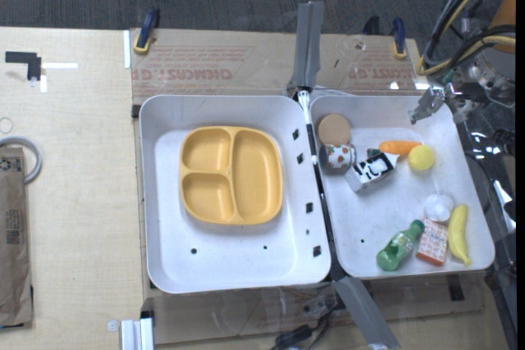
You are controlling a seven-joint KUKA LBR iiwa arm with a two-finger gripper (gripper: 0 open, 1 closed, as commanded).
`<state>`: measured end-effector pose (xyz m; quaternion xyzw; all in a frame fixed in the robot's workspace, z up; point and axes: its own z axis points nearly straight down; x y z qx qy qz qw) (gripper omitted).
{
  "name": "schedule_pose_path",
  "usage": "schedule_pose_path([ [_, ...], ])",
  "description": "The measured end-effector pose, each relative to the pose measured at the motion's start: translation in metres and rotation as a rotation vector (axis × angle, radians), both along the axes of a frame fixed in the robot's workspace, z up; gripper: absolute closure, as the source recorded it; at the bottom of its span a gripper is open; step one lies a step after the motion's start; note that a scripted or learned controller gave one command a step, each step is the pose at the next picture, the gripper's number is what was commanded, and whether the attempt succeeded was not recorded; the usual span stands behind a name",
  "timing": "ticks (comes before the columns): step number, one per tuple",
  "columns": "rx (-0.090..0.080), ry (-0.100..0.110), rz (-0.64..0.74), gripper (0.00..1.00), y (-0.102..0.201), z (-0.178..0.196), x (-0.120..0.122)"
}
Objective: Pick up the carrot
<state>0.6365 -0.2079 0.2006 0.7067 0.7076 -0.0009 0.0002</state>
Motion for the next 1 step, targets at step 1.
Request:
schedule_pose_path([
  [1, 0.009, 0.000, 0.201, 0.00, -0.0074, -0.1096, -0.0264],
])
